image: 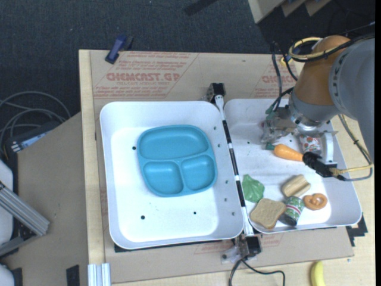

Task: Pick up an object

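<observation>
Right-hand white bin (351, 204), upper centre: the two-finger gripper (275, 132) hangs low just above the small orange plastic toy carrot (287, 154); its opening cannot be told. The carrot lies flat, likely light, rigid and slick; a grasp across its thicker middle seems safest.

On the counter (149, 70) two bins sit side by side. The left bin (119, 207) holds a divided tray (177, 159) near its middle. In the right bin (250, 115), the gripper (275, 128) hangs over the far part, with a carrot (287, 154) just nearer than it. Toward the near edge lie a leaf (253, 188) at left, then bread (266, 213), a can (292, 210), a roll (295, 185) and a doughnut (315, 202) at right.
</observation>
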Tool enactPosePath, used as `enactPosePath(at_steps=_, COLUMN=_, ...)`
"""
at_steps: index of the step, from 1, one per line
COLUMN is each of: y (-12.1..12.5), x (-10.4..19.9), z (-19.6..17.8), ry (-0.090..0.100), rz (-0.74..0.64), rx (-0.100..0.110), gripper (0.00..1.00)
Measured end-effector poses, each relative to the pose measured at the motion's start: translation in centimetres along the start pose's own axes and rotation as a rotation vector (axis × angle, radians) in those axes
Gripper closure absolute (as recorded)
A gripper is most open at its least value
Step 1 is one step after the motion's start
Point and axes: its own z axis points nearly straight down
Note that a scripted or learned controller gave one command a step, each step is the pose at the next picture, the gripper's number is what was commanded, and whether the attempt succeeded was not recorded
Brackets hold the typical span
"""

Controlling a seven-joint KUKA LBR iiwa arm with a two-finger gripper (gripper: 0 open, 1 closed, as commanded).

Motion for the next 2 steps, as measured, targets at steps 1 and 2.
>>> enactPosePath(at_steps=1, y=0.0, x=0.0, z=0.0, ry=0.0, rz=0.0, rx=0.001, gripper=0.0)
enactPosePath(at_steps=2, y=0.0, x=0.0, z=-1.0, ry=0.0, rz=0.0, rx=-0.002, gripper=1.0)
